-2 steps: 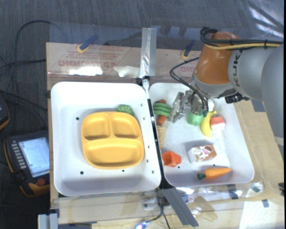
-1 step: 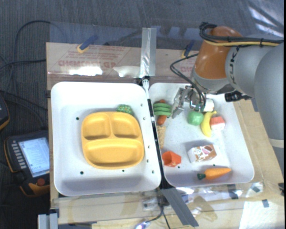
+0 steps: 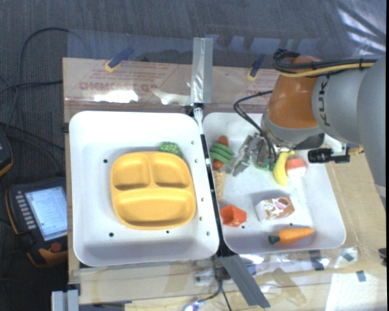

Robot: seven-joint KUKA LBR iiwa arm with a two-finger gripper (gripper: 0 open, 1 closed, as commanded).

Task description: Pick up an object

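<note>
Claw [image 3: 246, 158] low over right bin [image 3: 324, 203].

bench [image 3: 84, 86] spanning frame centre | carrying left white bin [image 3: 91, 173] and right white bin [image 3: 324, 203] side by side | blue clips [image 3: 118, 58] sitting along upper edge

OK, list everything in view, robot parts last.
left bin: one, white, left.
divided tray: one, yellow, in left bin.
green item: one, behind tray.
right bin: one, white, right.
green vegetable: one, right bin's far left.
banana: one, yellow, beside tool.
orange block: one, near left.
carton: one, white-red, middle.
carrot: one, orange, near edge.
arm: grey, orange band, right.
tool: over right bin.
</note>
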